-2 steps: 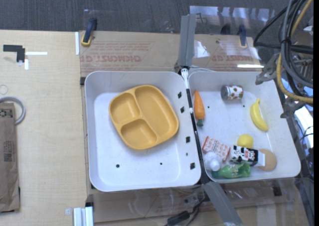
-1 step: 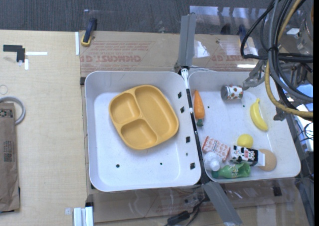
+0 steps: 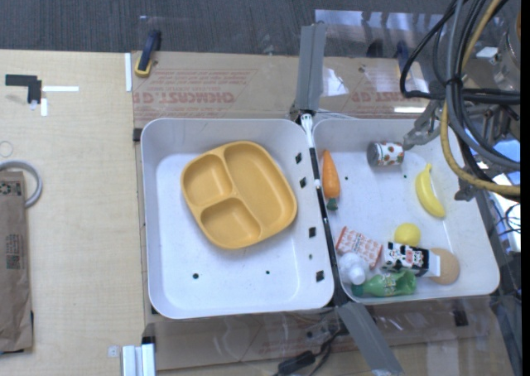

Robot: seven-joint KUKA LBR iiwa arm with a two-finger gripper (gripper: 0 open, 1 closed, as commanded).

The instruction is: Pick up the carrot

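Hand [image 3: 411,139]: grey, poised at the upper right of the right bin [image 3: 484,287], just beside the small can; whether it is wide or narrow cannot be told. Nothing shows between its fingers. Cables [image 3: 464,60], black and yellow, loop above it at the view's right.

Small can [image 3: 386,152]: lying on its side, red and white, at the top of the right bin, touching or nearly touching the hand.

Banana [image 3: 429,192]: yellow, below and right of the can, apart from it.

Carrot [image 3: 330,177]: orange with a green end pointing down, lying lengthwise against the right bin's left wall, well apart from the hand. Open floor lies between it and the can; the wall crowds its left side.

Lower cluster, right bin: red-and-white packet [image 3: 358,244], lemon [image 3: 407,234], black-and-white carton [image 3: 407,259], tan round item [image 3: 445,267], green item [image 3: 387,285], whitish ball [image 3: 352,269]. All below the carrot, none touching it.

Left bin [image 3: 166,283]: holds a yellow divided plate [image 3: 238,194] with three compartments, set at a tilt.

Worktop [image 3: 74,200]: light wood, left of the bins; brown paper bag [image 3: 14,258] at its edge.
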